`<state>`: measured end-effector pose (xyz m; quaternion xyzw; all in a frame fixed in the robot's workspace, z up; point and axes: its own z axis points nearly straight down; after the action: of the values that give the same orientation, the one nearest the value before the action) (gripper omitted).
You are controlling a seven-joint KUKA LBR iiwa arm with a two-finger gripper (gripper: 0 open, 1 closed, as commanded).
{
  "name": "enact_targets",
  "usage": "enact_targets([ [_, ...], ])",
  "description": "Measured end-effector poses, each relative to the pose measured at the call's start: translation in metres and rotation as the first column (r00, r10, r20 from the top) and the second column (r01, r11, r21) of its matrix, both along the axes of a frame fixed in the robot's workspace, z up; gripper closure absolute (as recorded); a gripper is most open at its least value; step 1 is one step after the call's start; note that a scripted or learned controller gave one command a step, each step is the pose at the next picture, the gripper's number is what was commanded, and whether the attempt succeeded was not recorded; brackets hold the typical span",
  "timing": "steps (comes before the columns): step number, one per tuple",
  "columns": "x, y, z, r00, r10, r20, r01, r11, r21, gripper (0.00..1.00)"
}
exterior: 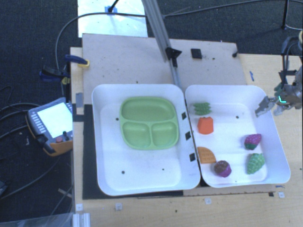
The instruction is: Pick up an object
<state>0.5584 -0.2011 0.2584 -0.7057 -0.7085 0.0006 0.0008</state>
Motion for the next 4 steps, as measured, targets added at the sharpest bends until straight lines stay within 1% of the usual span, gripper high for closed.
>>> enact_targets([
  [1,0.001,0.000,0.002,1.000,0.001,0.004,-0.001,1.000,-0.001,0.00],
  [2,0.003,0.000,-0.039,1.000,-0.002,0.002,0.002,1.000,-0.001,0.00],
  [3,0.009,0.001,-0.100,1.000,-0.002,0.000,0.002,1.000,0.000,0.00],
  [4,0.019,0.000,-0.153,1.000,-0.001,0.001,0.001,1.000,-0.001,0.00],
])
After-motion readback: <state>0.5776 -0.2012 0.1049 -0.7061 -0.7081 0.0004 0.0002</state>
